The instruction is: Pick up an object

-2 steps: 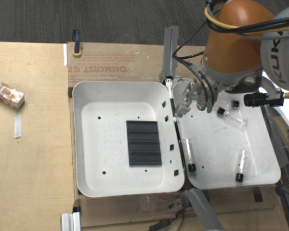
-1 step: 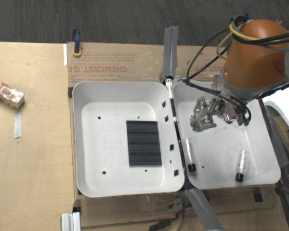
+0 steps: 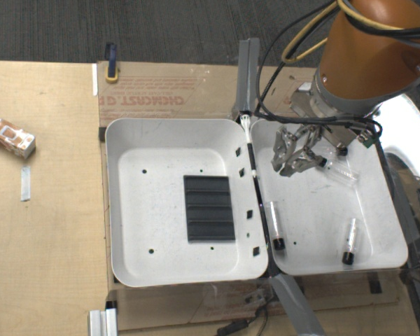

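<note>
The gripper (image 3: 294, 156) hangs over the right bin (image 3: 378, 257), its far-left part; whether its fingers are spread I cannot tell; two clear tubes with black caps lie below: one (image 3: 274, 224) along the bin's left wall, cap nearest the camera; another (image 3: 349, 241) near the front right, likewise pointing; a black ridged block (image 3: 210, 208) rests lengthwise in the left bin (image 3: 126, 257).

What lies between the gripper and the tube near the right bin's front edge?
In the camera view, only bare white bin floor lies between the gripper and that tube; a clear tube sits just off that line.
</note>
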Robot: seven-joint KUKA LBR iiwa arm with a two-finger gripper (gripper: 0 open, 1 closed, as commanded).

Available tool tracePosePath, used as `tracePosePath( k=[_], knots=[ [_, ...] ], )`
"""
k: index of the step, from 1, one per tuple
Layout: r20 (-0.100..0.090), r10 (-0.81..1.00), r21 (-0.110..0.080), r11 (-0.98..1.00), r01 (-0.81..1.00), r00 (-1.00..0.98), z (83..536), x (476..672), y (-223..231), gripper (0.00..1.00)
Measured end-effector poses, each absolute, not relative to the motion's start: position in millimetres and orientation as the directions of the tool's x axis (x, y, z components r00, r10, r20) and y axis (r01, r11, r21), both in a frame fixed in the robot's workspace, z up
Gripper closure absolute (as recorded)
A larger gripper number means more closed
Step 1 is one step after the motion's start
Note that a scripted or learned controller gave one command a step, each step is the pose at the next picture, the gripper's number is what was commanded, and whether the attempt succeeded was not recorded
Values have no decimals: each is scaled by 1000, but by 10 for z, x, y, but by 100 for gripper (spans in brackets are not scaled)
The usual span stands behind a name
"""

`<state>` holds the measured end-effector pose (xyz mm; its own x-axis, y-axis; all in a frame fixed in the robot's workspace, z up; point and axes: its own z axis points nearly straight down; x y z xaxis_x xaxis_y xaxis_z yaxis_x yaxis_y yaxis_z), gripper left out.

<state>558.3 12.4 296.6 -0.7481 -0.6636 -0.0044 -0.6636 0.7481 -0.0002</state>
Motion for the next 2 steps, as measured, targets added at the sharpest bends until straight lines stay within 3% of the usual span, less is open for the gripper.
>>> tracePosePath(
  k=[1, 2],
  knots=[
    [-3, -862, 1, 507, -862, -507, 2750, 5632, 212, 100],
    [-5, -989, -1, -150, -989, 150, 2819, 5791, 370, 100]
  ],
)
